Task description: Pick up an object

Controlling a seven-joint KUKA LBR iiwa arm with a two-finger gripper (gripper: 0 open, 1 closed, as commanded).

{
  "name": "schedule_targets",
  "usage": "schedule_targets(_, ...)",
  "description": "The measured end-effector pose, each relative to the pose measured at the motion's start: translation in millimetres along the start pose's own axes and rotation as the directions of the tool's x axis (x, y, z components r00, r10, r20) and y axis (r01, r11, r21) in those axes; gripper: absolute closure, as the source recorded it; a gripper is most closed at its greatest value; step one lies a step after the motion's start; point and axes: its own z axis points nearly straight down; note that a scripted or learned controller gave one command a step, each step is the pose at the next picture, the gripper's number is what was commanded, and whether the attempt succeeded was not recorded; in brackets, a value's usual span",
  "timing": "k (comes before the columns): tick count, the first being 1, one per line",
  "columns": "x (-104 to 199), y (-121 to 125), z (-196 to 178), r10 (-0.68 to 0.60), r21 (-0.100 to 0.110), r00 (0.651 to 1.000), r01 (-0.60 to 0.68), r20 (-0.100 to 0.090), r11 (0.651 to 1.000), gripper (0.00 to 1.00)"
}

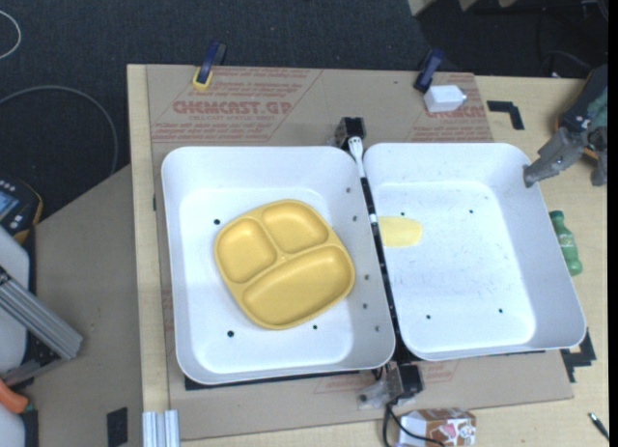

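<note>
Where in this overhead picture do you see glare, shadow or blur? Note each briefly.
Camera view: the left bin shows bright glare on its floor left of the yellow divided plate; the plate casts a soft shadow toward its lower right; the end effector at the right edge looks slightly blurred; the right bin is evenly lit, with fine dark specks.

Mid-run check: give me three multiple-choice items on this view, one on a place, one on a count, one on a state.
1. Where does the yellow divided plate lie?
A. left bin
B. right bin
C. on the cardboard

2. How many compartments does the plate have?
A. two
B. three
C. four

3. Where is the end effector?
A. pressed on the plate
B. beyond the right bin's far right corner, touching no object
C. lifting the yellow piece

Key: 1 A, the yellow divided plate rests on the left bin floor. 2 B, two small and one large. 3 B, the end effector is outside the right bin; the small yellow piece lies apart.
</note>
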Motion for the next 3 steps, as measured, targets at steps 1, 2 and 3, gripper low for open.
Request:
schedule_targets(1,-3.2,1.5,-1.3,0.006,0.013,1.000,-0.006,0.001,1.000,1.00)
schedule_targets(2,87.4,-1.9,26.7,-0.001,0.023,1.000,0.001,-0.003,1.000,1.00)
schedule_targets(3,174.0,-0.9,19.3,-0.002,0.016,1.000,0.002,-0.004,1.000,1.00)
